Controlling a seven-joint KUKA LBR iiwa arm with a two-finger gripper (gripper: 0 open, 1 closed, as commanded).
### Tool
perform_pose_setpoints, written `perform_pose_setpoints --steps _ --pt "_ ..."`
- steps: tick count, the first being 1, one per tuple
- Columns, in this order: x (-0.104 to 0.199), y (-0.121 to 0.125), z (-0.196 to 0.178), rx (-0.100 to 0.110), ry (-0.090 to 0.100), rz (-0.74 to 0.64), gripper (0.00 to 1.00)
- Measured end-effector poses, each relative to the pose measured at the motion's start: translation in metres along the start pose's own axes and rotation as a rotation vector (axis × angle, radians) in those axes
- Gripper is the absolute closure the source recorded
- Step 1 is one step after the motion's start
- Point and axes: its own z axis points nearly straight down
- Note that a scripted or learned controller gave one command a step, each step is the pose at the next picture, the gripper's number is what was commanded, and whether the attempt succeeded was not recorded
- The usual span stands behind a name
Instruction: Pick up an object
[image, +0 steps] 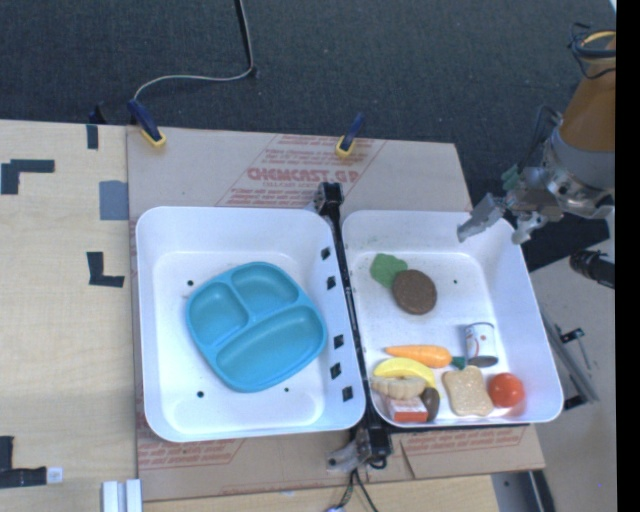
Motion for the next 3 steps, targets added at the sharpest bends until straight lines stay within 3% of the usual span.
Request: perform_pose_setpoints --steps 1,2,3 --pt "0.071 -0.023 0.118 0.003 0.002 -0.001 0.00" --pt "0.065 0.000 0.168 -0.010 -0.006 0.000 0.00" --pt "0.070 0.004 0.167 -0.013 -0.006 0.001 0.00"
